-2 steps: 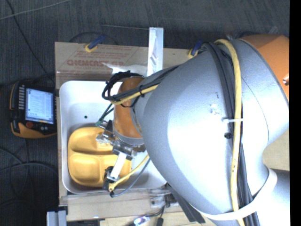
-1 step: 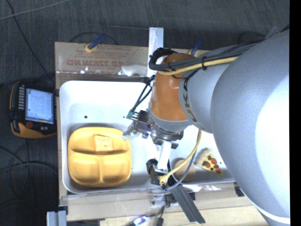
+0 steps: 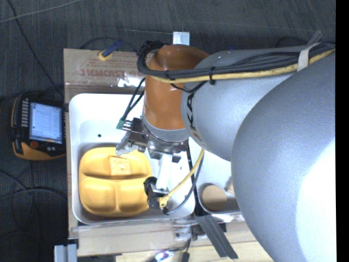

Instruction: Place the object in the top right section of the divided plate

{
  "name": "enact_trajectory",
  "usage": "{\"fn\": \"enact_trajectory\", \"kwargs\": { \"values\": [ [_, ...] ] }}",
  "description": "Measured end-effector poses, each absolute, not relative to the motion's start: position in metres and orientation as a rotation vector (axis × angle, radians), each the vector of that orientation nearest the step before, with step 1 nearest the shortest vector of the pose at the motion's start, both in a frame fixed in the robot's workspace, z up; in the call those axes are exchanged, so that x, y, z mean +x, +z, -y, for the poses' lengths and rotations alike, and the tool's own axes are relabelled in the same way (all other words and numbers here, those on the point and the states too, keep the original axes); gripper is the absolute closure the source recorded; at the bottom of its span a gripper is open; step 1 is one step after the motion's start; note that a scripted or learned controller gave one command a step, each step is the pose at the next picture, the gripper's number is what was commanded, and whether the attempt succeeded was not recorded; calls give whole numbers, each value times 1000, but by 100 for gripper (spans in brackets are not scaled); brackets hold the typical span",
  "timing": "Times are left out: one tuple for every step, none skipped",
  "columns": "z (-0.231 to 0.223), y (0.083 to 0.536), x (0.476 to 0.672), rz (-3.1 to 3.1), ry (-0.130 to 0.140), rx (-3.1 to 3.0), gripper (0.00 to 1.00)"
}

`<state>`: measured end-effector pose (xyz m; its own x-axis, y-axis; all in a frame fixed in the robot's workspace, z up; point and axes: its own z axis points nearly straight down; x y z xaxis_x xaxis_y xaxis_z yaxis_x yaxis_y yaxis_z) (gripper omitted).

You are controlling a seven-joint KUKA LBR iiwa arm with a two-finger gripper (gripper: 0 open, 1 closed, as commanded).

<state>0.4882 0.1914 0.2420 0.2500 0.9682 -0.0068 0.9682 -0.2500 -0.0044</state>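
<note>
A yellow divided plate (image 3: 112, 192) lies in the front of the left white bin (image 3: 87, 111). A small pale yellow block (image 3: 120, 166) rests on the plate's far section, near that section's middle. My gripper (image 3: 133, 144) hangs just above the plate's far edge, close to the block, under the orange wrist band (image 3: 163, 100). The grey arm hides the right side of the plate and most of the right bin.
A teach pendant (image 3: 38, 125) lies on the floor left of the bench. Cardboard (image 3: 95, 67) sits behind the left bin. A brown, cup-like round object (image 3: 214, 198) shows in the right bin under the arm. Cables (image 3: 180, 184) dangle beside the plate.
</note>
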Motion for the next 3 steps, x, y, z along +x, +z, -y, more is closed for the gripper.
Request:
{"fn": "enact_trajectory", "kwargs": {
  "values": [
    [-192,247,489,-1928,-28,2477,100],
    [-234,205,499,-2256,-15,2189,100],
    [-169,189,483,-2101,-16,2339,100]
  ]
}}
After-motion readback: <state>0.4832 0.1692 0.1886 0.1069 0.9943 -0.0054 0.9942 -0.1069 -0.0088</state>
